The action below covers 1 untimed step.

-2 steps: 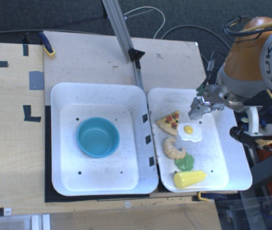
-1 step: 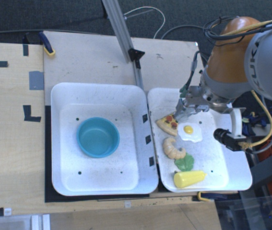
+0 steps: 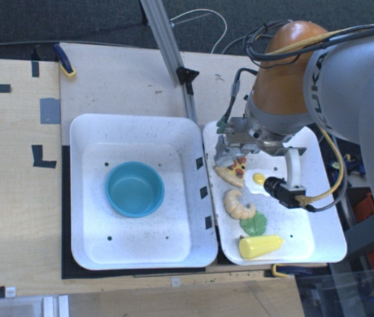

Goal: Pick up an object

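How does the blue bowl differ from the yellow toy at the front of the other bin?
The blue bowl is round and open upward; the yellow toy is long and lies on its side. The blue bowl looks larger. It sits alone in the left bin; the yellow toy lies beside a green piece in the right bin.

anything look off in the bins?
Nothing stands out. The blue bowl sits upright in the left bin. The right bin holds a loose cluster of toy foods: pizza slice, croissant, green piece, yellow corn. No spills or damage.
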{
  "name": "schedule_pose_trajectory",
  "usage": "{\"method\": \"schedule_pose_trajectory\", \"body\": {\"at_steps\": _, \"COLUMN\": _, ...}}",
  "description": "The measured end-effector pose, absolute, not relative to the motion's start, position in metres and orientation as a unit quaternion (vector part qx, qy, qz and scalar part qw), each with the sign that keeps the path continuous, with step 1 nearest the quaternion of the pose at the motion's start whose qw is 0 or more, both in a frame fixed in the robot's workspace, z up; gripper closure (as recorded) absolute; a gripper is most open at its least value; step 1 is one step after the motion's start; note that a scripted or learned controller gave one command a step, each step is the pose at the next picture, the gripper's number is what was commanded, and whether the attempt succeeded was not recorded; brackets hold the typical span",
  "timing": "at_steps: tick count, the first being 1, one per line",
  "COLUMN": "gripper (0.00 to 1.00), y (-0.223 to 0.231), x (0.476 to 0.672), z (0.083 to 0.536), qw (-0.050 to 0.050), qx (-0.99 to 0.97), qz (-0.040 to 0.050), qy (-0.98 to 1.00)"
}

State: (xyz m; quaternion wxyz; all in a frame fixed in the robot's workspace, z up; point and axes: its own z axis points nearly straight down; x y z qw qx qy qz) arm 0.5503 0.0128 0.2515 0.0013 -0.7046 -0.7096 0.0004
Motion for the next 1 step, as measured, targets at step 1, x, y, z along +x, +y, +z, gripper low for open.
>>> {"method": "schedule_pose_trajectory", "body": {"at_steps": 1, "gripper": 1.0, "y": 0.0686, "x": 0.5475, "z": 0.251, "qw": 0.001, "qx": -0.704, "qz": 0.0004, "qy": -0.71}}
